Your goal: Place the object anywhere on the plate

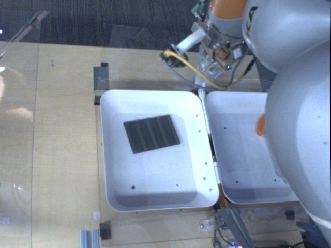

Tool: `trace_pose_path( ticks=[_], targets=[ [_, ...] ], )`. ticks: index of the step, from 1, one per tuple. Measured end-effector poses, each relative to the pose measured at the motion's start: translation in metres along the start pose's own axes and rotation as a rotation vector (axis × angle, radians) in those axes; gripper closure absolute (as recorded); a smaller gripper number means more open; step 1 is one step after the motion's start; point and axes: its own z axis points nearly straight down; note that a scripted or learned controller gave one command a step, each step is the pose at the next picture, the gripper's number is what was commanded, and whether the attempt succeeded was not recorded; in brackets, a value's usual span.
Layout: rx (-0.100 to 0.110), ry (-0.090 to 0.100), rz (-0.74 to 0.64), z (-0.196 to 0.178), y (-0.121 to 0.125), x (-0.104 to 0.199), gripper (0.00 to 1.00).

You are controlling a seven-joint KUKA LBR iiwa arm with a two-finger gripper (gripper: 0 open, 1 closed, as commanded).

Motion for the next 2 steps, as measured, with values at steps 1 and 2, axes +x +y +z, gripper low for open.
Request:
trace_pose_path(
  ticks=[1,2],
  targets=[
    [-0.001,0.000,0.308,-0.036,0.014,-0.024,1.00],
    [0.000,-0.006,0.008,-0.031,0.022,-0.050,1.00]
  ],
)
